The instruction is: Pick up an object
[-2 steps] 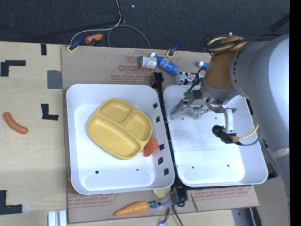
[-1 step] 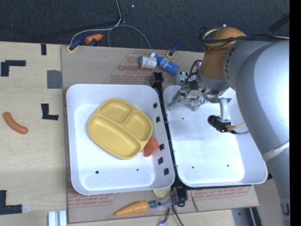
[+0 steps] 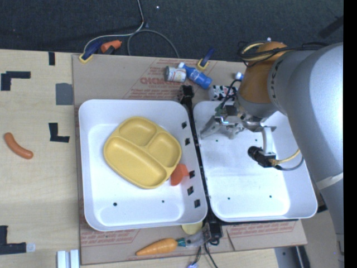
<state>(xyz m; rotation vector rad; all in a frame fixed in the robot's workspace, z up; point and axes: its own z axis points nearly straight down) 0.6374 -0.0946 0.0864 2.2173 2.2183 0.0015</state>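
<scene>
Pincer (image 3: 215, 126): low over the right bin's (image 3: 251, 205) upper left corner, metal fingers angled toward the divider; open or closed, cannot tell.
Tray (image 3: 142, 151): yellow, three compartments, lying tilted in the left bin (image 3: 134, 216).
Orange piece (image 3: 178, 175): small, touching the tray's lower right edge (shape unclear).
Hidden: right bin's upper right part, under the grey arm (image 3: 318, 105).

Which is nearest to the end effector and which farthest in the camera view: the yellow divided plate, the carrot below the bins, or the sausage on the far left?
From the end effector, over the right bin:
1. Yellow divided plate, in the left bin, just across the divider.
2. Carrot, on the cardboard below the left bin.
3. Sausage, far left on the bench.
</scene>
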